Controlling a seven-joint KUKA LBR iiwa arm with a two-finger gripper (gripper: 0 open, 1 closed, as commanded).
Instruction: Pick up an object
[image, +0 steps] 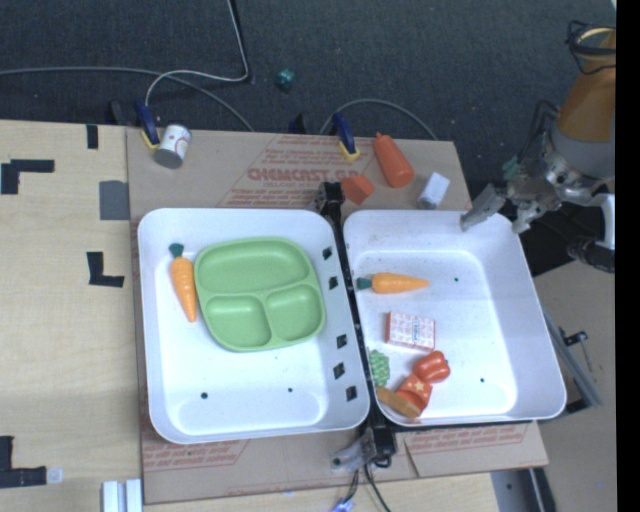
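My gripper (502, 212) hovers over the back right corner of the right bin (500, 262), fingers spread, nothing between them. In that bin, an orange carrot (395, 284) lies near the left wall. A pink checkered block (411, 330) sits in the middle. At the front left cluster a red pepper (431, 368), a small green piece (378, 367) and a brown-orange food piece (400, 402). The left bin (160, 380) holds a green divided plate (262, 293) and a second carrot (182, 283) beside the plate's left edge.
Behind the bins on the cardboard lie an orange bottle shape (393, 160), a small orange block (357, 187), a white cube (434, 188) and a small can (172, 143). Black clips (340, 345) run along the seam between the bins. Cables trail at the back.
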